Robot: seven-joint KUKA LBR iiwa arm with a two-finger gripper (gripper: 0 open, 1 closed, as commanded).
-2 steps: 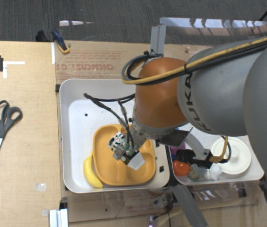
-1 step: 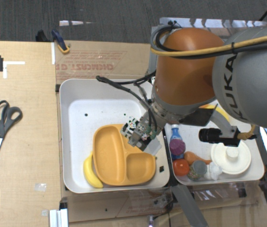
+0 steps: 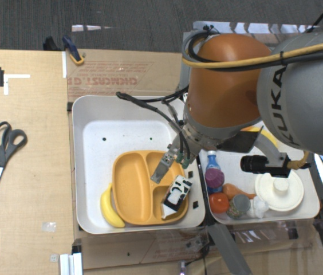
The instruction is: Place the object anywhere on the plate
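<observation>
A yellow divided plate (image 3: 132, 188) lies in the left white bin (image 3: 93, 153). A black-and-white patterned object (image 3: 176, 193) rests on the lower part of the plate's right compartment, tilted against the rim. My gripper (image 3: 164, 168) hangs over the plate's right compartment, just above and left of that object; nothing shows in its grasp. The big orange-and-grey arm hides the bin's upper right corner.
A yellow banana (image 3: 109, 209) lies against the plate's lower left rim. The right bin (image 3: 307, 208) holds a blue bottle with a purple cap (image 3: 212, 169), a red ball (image 3: 219, 202), a grey can (image 3: 240, 205) and a white round piece (image 3: 279, 191). Scissors (image 3: 4, 148) lie on the bench at left.
</observation>
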